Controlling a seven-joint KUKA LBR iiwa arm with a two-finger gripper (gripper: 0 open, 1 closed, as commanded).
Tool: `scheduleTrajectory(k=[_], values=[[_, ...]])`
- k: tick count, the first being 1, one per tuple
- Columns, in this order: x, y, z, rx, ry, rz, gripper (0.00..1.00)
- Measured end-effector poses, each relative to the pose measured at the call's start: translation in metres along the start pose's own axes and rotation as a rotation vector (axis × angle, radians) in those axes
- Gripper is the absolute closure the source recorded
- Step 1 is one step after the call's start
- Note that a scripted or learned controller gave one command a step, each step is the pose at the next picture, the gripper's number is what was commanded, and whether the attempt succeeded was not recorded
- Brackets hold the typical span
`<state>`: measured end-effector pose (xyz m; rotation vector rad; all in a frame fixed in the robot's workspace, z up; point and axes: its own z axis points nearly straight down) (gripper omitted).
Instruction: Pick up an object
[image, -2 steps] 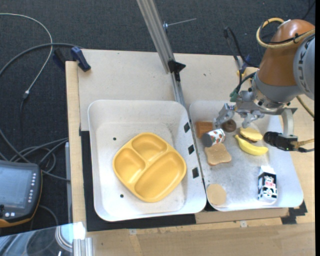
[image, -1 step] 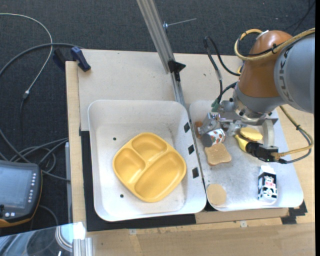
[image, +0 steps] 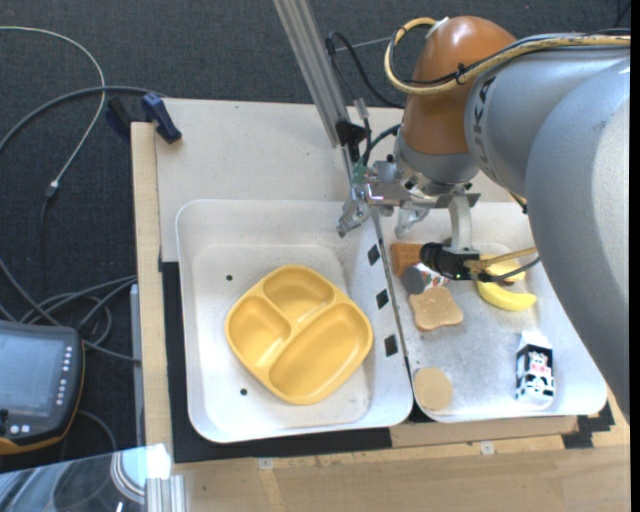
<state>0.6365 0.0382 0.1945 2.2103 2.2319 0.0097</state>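
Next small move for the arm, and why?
Probably slide the gripper toward the toast in the right-hand bin. The gripper sits by the wall between the bins, off any object, and the toast lies flat, apart from the banana.

Plate (image: 298, 347) in left bin (image: 205, 300) (toast (image: 436, 311) rightward)

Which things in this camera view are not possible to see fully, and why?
Orange-brown block: camera view, the wrist of the grey arm covers its right side, so its shape is unclear.
Yellow banana: camera view, robot hardware overlaps it, so its full outline is unclear.
Small white carton with black patches: camera view, print too small to read.
Right shallow white bin: camera view, the arm covers its far right corner.
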Motion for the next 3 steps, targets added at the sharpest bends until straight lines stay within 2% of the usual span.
scheduleTrajectory(k=[1, 2, 3], values=[[-0.005, -0.001, -0.011, 0.001, -0.003, 0.006, 1.0], [0.043, -0.056, 0.003, 0.012, -0.001, 0.004, 1.0], [0.044, -0.091, 0.002, 0.011, -0.003, 0.012, 1.0]])
